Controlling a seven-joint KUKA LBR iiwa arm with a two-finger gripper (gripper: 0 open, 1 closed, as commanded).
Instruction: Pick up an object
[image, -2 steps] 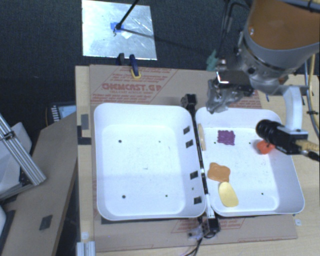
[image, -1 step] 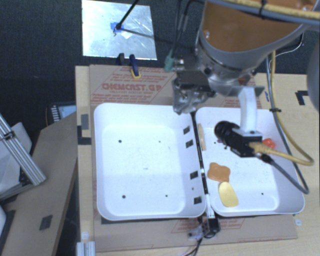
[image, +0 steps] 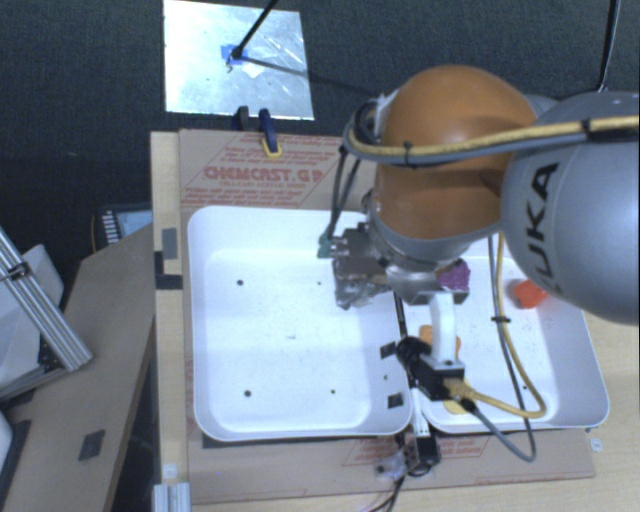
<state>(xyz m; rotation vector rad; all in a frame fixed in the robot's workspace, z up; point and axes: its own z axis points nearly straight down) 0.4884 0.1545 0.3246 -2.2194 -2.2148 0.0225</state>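
Note:
My gripper hangs low over the right edge of the left white bin, close to the divide between the two bins. I see nothing in it from this angle. In the right bin, a small purple object peeks out from under the wrist. An orange object lies further right. Another small orange-yellow piece sits near the middle of that bin, partly covered. The big orange and grey arm hides most of the right bin's far half.
Both bins rest on a brown cardboard sheet on the bench. A yellow cable loops across the right bin's front. A shiny foil square lies behind the bins, and a metal rail leans at the left.

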